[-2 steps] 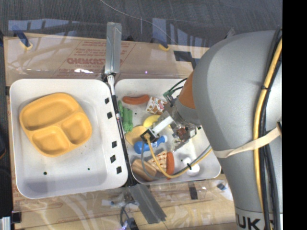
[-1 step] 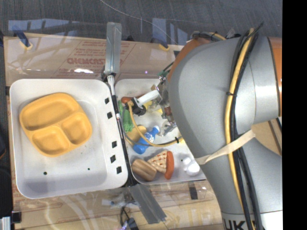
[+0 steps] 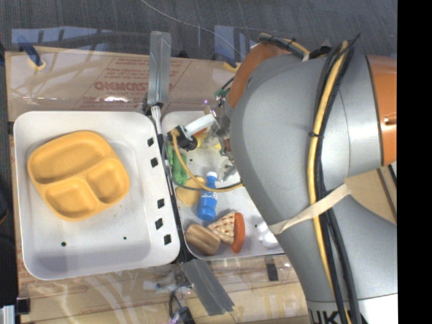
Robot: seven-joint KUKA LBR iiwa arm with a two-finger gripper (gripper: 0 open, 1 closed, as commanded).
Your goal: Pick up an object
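Note:
The right bin [image 3: 177,121] holds several small toy foods. A green piece [image 3: 179,169] lies by its left wall. A blue bottle [image 3: 208,204] with a white cap is in the middle. At the near end are a brown bread roll [image 3: 202,238], a pizza slice [image 3: 223,226] and an orange-red sausage [image 3: 239,233]. A small white object [image 3: 264,233] peeks out beside the arm. My gripper [image 3: 223,139] is low over the far part of this bin, above the green piece and the bottle. The bulky grey arm hides most of it and the bin's right half.
The left bin [image 3: 81,248] holds a yellow divided plate [image 3: 77,174] in its far-left part. A grey bar [image 3: 159,66] runs along the divide between the bins. Cardboard [image 3: 101,79] lies behind the bins.

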